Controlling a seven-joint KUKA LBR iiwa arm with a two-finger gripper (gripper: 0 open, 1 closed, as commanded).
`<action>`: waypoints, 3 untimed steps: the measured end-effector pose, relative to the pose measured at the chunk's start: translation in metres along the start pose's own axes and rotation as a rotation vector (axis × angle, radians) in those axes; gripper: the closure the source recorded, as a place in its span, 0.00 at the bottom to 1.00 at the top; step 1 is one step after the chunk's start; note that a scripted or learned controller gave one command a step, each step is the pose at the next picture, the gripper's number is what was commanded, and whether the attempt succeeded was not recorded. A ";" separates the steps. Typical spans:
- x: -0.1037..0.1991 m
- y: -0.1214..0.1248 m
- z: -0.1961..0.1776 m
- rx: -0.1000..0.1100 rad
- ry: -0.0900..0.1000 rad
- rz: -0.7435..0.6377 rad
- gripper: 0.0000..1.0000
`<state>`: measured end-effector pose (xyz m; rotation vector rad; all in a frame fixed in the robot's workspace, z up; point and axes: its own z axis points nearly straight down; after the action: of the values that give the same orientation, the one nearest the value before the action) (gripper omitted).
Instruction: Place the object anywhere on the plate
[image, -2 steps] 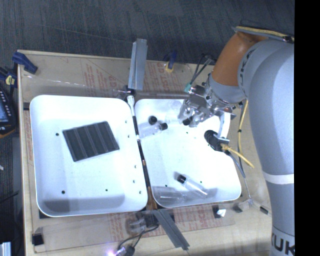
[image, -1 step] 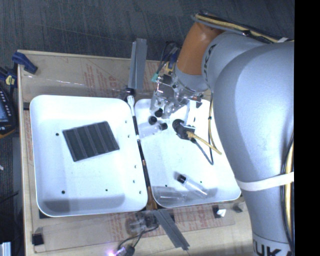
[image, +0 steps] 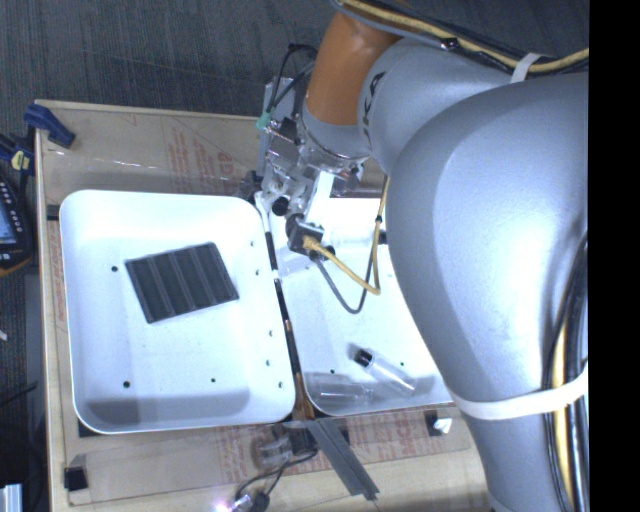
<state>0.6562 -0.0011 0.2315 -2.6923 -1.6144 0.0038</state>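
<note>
A dark grey ribbed plate lies flat in the left white bin, left of its middle. A small clear tube-like object with a black cap rests near the front of the right white bin. My gripper hangs over the far end of the seam between the two bins, well behind the object and to the right of the plate. The grey arm with its orange band covers most of the right bin.
A yellow cable loops down from the wrist over the right bin. Blue clamps sit at the bench's far left corner. A metal bracket lies at the front edge between the bins.
</note>
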 end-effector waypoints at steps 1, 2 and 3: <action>0.076 -0.042 0.042 0.006 -0.001 -0.108 1.00; 0.058 -0.156 0.121 0.004 -0.005 -0.058 1.00; 0.093 -0.195 0.141 0.004 -0.004 0.113 1.00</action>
<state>0.5279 0.1731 0.0907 -2.7777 -1.4597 0.0127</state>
